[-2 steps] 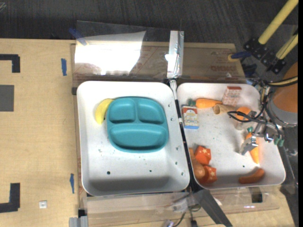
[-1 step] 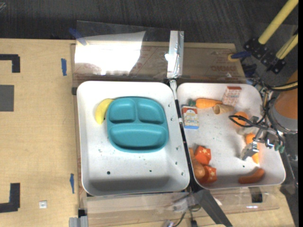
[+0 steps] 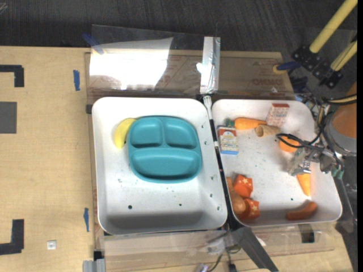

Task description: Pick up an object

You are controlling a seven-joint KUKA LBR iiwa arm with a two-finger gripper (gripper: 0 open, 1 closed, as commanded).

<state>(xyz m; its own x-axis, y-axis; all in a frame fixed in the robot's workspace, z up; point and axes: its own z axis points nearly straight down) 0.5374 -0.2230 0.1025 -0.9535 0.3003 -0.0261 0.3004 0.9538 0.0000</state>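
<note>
My gripper (image 3: 299, 166) hangs low over the right side of the right bin (image 3: 262, 166), with the arm coming in from the right edge. Just below it lies an orange carrot piece (image 3: 305, 184). A second orange piece (image 3: 287, 146) sits just above and left of the gripper, partly behind a black cable. A whole carrot (image 3: 248, 123), a small red-and-white carton (image 3: 227, 140), a pink-and-white box (image 3: 278, 115) and a tan piece (image 3: 263, 131) lie along the bin's far side. Red cubes (image 3: 243, 185) and a sausage (image 3: 301, 211) rest near the front.
The left bin (image 3: 108, 169) holds a teal divided plate (image 3: 164, 148) with a yellow banana (image 3: 121, 132) tucked at its left edge. A clear plastic sheet (image 3: 133, 67) lies behind the bins. Yellow-handled tools (image 3: 334, 21) stand at the upper right.
</note>
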